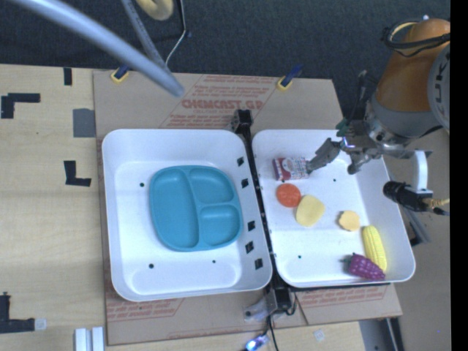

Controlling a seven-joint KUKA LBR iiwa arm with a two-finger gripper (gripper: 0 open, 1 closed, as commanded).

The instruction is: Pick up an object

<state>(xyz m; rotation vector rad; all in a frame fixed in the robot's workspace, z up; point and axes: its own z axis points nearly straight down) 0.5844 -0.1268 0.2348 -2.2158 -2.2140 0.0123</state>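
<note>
Open floor at right bin point(380, 218) front-left, toy food crowding the back and right

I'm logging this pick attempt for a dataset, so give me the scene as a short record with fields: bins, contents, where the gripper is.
left bin: holds a blue divided plate
right bin: holds a red packet, tomato, yellow piece, small orange piece, corn, purple item
gripper: over the right bin's far side, one finger reaching toward the red packet
grasp: nothing seen between the fingers
arm: enters from the right
</note>
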